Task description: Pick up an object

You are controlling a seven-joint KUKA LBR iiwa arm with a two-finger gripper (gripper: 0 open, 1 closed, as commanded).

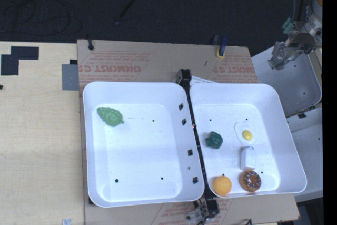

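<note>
We see the gripper point(278, 58) up at two o'clock, outside the bins; whether it is released or clenched we cannot tell. The orange point(221, 185) lies at five o'clock, in the right bin point(274, 93), beside a donut point(250, 181).

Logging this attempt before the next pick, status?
Gripper up at right, outside the bins, holding nothing. Right bin: dark green piece, fried egg, white block, orange, donut. Left bin: light green piece. Nothing in the way.
</note>
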